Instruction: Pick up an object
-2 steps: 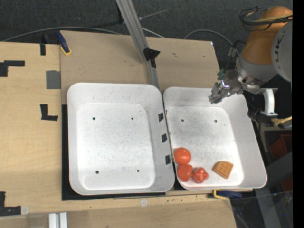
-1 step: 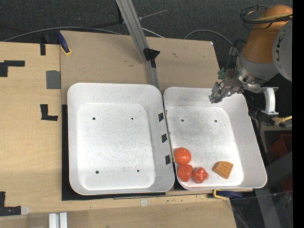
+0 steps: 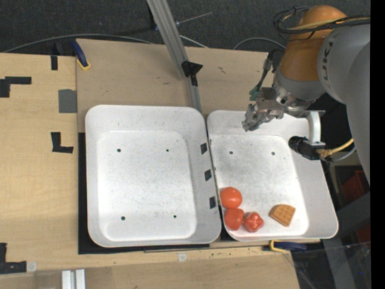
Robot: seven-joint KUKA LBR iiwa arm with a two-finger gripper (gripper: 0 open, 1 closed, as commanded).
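Observation:
In the right bin, near its front edge, lie a round orange-red tomato-like object, a red strawberry-like piece, a small red pepper-like piece and a tan waffle-patterned cracker. My gripper hangs over the far left corner of the right bin, well away from these objects, with nothing visible between its fingers.
The left bin lies beside the right one, with small clips on the shared edge. A metal pole slants down from the top to the bins' far junction. A black cable fitting juts at the right bin's right rim.

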